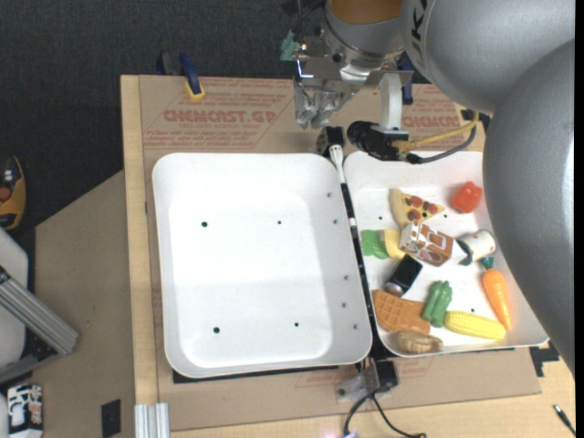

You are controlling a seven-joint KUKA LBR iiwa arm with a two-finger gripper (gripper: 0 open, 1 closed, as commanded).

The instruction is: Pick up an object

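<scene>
Now | gripper (315,112) grip unreadable, beyond bins | toy pile (436,263) right bin, well apart

Left bin (182,245) floor open, free reach. Right bin (365,173) crowded: toys (429,272) packed close, narrow gaps between them.

Grey arm (511,108) from the right, gripper (315,112) pointing down, nothing between its fingers.

arm (511,80) cut off at top and right edges, covering right bin's (456,167) far corner
</scene>
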